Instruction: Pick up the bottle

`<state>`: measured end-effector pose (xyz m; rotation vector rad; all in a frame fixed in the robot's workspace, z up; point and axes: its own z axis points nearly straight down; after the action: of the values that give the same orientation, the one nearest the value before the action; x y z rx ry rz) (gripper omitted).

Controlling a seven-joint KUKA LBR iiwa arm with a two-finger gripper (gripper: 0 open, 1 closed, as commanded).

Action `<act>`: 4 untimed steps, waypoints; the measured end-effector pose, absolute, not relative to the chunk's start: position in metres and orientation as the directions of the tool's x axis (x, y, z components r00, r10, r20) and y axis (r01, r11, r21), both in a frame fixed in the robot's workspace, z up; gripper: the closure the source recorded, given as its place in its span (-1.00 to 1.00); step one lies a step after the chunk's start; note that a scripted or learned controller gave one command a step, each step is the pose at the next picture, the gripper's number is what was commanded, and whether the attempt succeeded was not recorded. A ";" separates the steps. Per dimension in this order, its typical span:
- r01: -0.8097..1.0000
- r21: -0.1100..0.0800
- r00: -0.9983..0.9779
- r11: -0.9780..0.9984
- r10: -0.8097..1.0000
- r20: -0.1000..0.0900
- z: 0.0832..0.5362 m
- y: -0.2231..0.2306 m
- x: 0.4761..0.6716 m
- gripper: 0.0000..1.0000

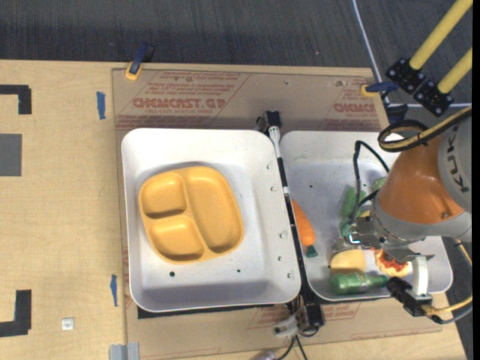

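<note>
The arm reaches in from the right and stands over the right bin, its orange band covering much of that bin's contents. The gripper sits low among the items; whether it is released or clenched cannot be told from here. The bottle, green, lies on its side near the front wall of the right bin, just beside a yellow item. An orange carrot-shaped piece lies along the bin's left wall. The left bin holds a yellow divided tray.
</note>
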<state>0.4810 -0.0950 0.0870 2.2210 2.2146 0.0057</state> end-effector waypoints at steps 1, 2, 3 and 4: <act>1.000 0.006 0.002 -0.002 1.000 -0.001 0.086 -0.095 0.481 -1.00; 0.974 0.000 0.226 -0.226 0.974 0.000 0.253 -0.051 0.488 -1.00; 0.855 0.000 0.519 -0.519 0.855 0.000 0.286 -0.048 0.533 -1.00; 0.772 -0.003 0.635 -0.635 0.772 -0.001 0.200 -0.075 0.541 -1.00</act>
<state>0.5414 -0.0747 0.2002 2.8428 1.3426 -0.0037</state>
